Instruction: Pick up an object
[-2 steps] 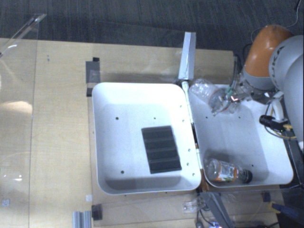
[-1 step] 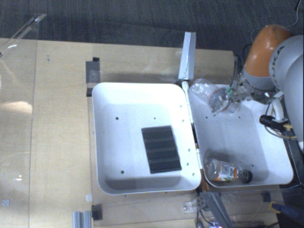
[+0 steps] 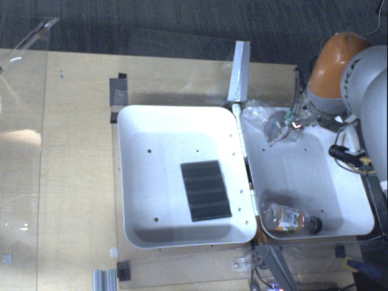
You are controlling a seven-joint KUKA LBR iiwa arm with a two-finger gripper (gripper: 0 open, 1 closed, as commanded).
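A ridged pad (image 3: 206,190) lies in the left bin (image 3: 139,132), a bottle (image 3: 291,218) in the right bin (image 3: 303,168).

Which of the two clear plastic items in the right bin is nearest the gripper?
The crumpled clear wrapper at the right bin's far left corner, beside the gripper. The bottle lies at the near edge.

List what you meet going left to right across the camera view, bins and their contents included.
Left bin → dark ribbed panel lying in it → right bin, where the clear crumpled plastic at its far corner comes first, then the bottle on its side at the near edge → grey arm.
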